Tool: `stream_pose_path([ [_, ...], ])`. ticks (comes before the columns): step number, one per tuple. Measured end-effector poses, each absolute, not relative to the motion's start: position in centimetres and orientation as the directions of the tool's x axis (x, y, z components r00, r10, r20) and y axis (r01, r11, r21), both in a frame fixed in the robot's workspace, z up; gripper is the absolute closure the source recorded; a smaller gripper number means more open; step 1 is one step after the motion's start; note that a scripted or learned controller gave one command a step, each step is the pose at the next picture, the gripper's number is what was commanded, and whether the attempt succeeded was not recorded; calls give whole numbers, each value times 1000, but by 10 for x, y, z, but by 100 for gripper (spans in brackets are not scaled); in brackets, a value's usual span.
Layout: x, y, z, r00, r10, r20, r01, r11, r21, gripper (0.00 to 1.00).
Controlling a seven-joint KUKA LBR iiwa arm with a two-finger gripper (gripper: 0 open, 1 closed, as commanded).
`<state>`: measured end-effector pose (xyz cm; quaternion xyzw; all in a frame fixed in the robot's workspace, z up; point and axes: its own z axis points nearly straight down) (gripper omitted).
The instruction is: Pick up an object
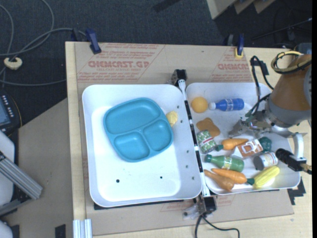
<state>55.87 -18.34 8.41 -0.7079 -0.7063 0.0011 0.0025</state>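
The right bin [198, 90] holds a jumble of toy food. An orange ball [199, 104] and a blue bottle [228, 104] lie at the back. A brown biscuit [208, 126], a green can [206, 142], a small carrot [234, 144], a green bottle [225, 161], two larger carrots [225, 177], a yellow corn cob [265, 175], a red-and-white carton [251, 148] and a small tin [267, 159] lie nearer the front. My gripper [243, 127] hangs low over the bin's middle right, just above the small carrot and carton. Nothing shows in its grasp.
The left bin [99, 182] carries a blue divided plate [137, 129], with a small yellow piece [172, 117] by its right wall. The grey arm with its orange band [290, 90] covers the right bin's far right side. Cables run along the bench's right edge.
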Motion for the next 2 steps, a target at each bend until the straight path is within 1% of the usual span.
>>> stream_pose_path([
  [1,556,-103,85,-3,1000,-8,1000,3,3,0],
  [2,638,-123,130,-3,1000,-4,1000,3,12,0],
])
